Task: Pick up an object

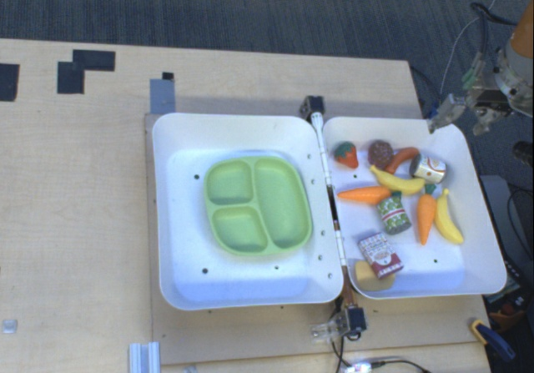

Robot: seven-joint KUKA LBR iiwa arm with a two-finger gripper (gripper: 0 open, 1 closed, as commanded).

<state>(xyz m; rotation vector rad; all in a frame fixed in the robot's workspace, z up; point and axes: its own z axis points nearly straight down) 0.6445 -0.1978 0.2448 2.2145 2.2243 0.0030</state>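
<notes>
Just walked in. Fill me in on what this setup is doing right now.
A robot arm is set up to pick an object out of two white bins. The left bin holds a green divided tray. The right bin holds toy food: a strawberry, bananas, carrots, a can and a small carton. The gripper sits at the right bin's top right corner, above its rim, with nothing held. No object has been lifted yet.
</notes>
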